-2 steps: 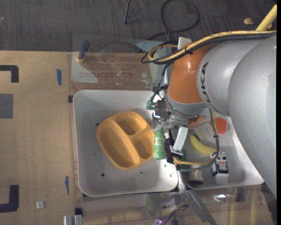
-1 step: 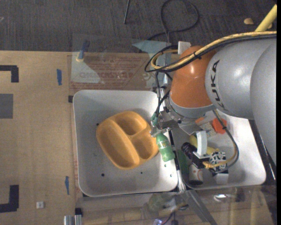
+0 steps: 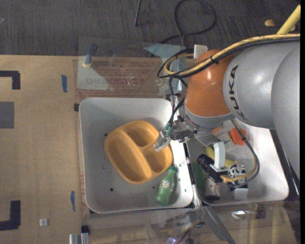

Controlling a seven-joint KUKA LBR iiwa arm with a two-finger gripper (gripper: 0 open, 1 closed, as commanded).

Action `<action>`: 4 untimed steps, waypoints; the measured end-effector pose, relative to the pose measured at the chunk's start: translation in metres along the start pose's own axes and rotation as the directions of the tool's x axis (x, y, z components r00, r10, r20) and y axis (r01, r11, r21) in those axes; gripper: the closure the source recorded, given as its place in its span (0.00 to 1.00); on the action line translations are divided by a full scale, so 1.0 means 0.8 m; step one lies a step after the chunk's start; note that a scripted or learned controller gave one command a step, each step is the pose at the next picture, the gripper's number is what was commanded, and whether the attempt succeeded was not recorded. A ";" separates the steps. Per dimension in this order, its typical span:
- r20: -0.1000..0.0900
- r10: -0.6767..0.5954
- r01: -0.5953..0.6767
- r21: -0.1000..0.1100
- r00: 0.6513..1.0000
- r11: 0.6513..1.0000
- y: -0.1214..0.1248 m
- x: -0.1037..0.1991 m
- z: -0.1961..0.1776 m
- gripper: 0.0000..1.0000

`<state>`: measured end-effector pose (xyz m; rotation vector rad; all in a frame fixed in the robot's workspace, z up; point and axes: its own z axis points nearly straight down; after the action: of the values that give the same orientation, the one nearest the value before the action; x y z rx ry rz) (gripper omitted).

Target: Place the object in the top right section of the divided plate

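Fingers of the gripper sit over the right edge of the yellow divided plate; whether they are parted or closed on anything cannot be told. The plate lies in the left white bin. A green bottle lies just beside the plate's lower right rim. The right white bin holds 1 cluster of mixed objects.

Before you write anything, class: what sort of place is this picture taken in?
Most likely a robotics lab or test bench. A large industrial robot arm reaches over two white bins, cables trail across the floor, and blue tape marks dot the bench.
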<state>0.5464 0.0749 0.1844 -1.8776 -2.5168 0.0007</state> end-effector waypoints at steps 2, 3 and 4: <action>0.025 -0.526 0.526 -0.022 0.850 0.850 -0.042 0.047 0.087 1.00; 0.031 -0.521 0.522 -0.024 0.853 0.853 -0.041 0.042 0.090 0.00; 0.048 -0.558 0.560 -0.045 0.829 0.827 -0.049 0.040 0.097 0.00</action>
<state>0.4995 0.0942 0.1072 -1.0795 -3.0121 -0.0427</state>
